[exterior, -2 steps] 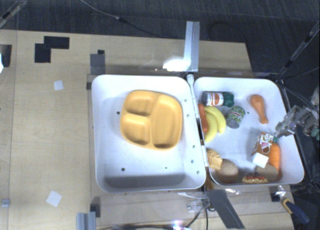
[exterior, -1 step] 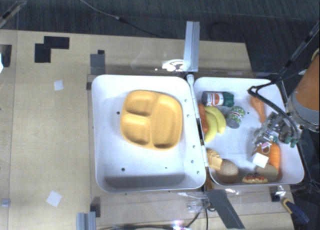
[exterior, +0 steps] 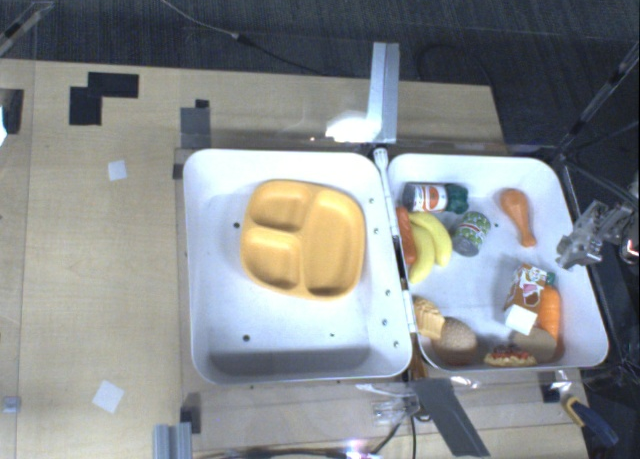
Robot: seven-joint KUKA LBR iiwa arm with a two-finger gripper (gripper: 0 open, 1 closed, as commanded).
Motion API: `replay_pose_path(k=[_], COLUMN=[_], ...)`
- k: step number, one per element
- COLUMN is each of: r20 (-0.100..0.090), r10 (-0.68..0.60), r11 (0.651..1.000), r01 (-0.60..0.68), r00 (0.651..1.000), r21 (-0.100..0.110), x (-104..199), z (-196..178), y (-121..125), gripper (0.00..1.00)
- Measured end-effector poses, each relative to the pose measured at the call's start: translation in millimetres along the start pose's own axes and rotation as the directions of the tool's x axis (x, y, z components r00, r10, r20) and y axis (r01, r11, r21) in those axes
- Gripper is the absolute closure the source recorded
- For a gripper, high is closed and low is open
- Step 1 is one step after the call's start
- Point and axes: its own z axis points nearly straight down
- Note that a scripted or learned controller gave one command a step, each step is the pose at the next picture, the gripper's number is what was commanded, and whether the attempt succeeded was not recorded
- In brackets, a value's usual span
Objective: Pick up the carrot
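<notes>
A pale wooden bench (exterior: 90, 277) carries two shallow white bins side by side. The left bin (exterior: 215, 257) holds a yellow divided tray (exterior: 303, 238), lying flat near its middle. The right bin (exterior: 555, 187) is crowded with toy food: a banana (exterior: 428, 243) curves along the left wall with a red item (exterior: 405, 232) tucked just beside it — what that is cannot be told. Above the banana lies a can on its side (exterior: 436, 197), and a second, smaller can (exterior: 471, 232) sits just right of the banana. A drumstick (exterior: 518, 214) lies toward the upper right. Along the near wall sit a bread roll (exterior: 458, 332), a pale bread piece (exterior: 429, 318) and a hot dog (exterior: 508, 355). The carrot (exterior: 549, 311) — orange, roughly upright in the view — rests in the right bin's lower right corner, touching a small packet (exterior: 527, 287) on its left, with a white cube (exterior: 521, 320) just beside both. The gripper (exterior: 588, 237) shows at the bin's right rim, above the carrot in the view and apart from it; whether its fingers are spread or closed cannot be told.
</notes>
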Motion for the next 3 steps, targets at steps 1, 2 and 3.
replay_pose_path(k=[1,2,3], r20=[-0.005,-0.002,-0.002], r10=[0.032,0.064,-0.111], r11=[0.999,0.998,0.994], r01=[-0.032,-0.064,0.111], r00=[0.999,0.998,0.994], r21=[-0.002,-0.003,-0.002], x=[41,0,27], z=[47,52,75], y=[49,77,54], gripper=[1.0,1.0,1.0])
